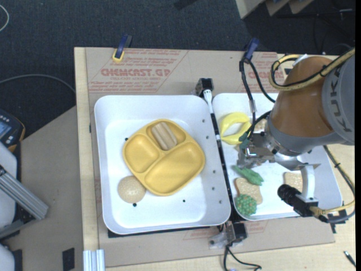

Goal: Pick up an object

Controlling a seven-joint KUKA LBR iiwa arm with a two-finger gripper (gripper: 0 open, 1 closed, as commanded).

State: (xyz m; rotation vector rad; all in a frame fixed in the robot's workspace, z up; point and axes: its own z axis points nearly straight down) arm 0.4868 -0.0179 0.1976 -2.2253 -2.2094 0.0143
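A light wooden bench (141,72) printed with red lettering fills the middle of the frame, with dark carpet beyond its upper edge. On it lie two shallow white bins side by side: the left bin (113,168) takes up the centre of the frame, and the right bin (225,103) sits at centre right, much of it covered by the arm. The grey arm (316,117) with its broad orange band comes in from the right edge and bends down over the right bin, black and yellow cables looping around it at the upper right. In the middle of the left bin rests a yellow divided plate (166,162), with a tan ridged piece like a small bread roll (164,134) lying in its upper compartment. A round beige ball-like object (131,189) sits just beside the plate's lower left corner. In the right bin, a yellow banana-shaped toy (232,124) lies near the upper left corner. The gripper (248,154) hangs low just below that toy, over a green leafy item (251,177); whether its fingers are spread or closed, or grip anything, cannot be told from here. Below lie a tan cracker-like piece (251,191) and a green broccoli-like piece (246,205), touching each other near the bin's lower left corner. A pale item (293,179) lies toward the lower right of that bin.
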